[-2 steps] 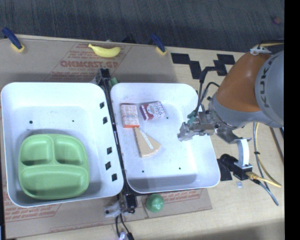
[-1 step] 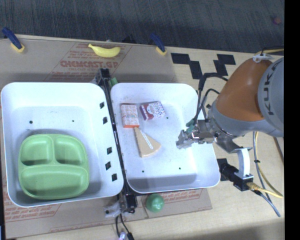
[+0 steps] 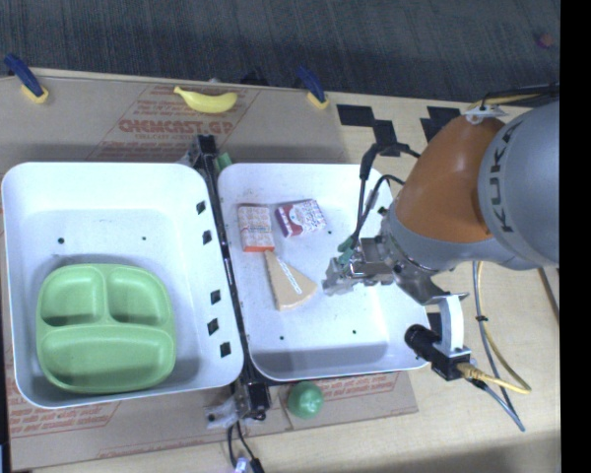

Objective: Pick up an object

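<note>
The right bin point(image 3: 374, 355) holds three small things: a tan wedge like a cheese slice point(image 3: 290, 283), an orange-and-white packet point(image 3: 256, 228) and a red-and-white packet point(image 3: 302, 217). My gripper point(image 3: 341, 275) hangs low over the right bin's middle, just right of the wedge's tip, at the end of the grey arm with its orange band point(image 3: 451, 187). Nothing shows between the gripper and any of these things.
The left bin point(image 3: 20, 190) holds a green divided tray point(image 3: 105, 327). A yellow banana point(image 3: 207, 98) lies on the cardboard behind the bins, and a green ball point(image 3: 303, 399) sits in front of the right bin. Blue clamps point(image 3: 26, 77) grip the cardboard's back edge.
</note>
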Robot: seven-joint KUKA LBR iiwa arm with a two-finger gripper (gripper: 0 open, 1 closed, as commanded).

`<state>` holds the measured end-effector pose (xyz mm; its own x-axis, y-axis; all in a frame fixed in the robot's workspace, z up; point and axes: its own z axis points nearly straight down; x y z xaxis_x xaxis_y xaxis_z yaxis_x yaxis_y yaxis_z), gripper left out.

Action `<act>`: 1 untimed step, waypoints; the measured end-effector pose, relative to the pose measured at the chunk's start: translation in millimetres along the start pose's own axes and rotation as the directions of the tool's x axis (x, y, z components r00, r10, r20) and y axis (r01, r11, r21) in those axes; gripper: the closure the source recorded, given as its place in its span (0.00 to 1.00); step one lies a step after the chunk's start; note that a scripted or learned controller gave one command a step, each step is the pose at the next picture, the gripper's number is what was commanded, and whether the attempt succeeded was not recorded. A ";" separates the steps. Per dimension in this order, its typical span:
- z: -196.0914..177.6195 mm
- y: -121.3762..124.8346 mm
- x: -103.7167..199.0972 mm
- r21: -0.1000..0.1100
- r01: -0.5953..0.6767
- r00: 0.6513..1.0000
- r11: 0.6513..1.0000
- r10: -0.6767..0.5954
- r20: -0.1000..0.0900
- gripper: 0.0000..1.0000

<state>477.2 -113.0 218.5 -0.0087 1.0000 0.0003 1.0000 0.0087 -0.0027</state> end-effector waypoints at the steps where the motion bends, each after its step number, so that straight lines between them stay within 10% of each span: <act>1: -0.1 -0.1 -0.5 0.000 -0.001 1.000 1.000 0.001 0.000 0.00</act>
<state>477.1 -113.5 218.5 -0.0078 1.0000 -0.0001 1.0000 0.0078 -0.0023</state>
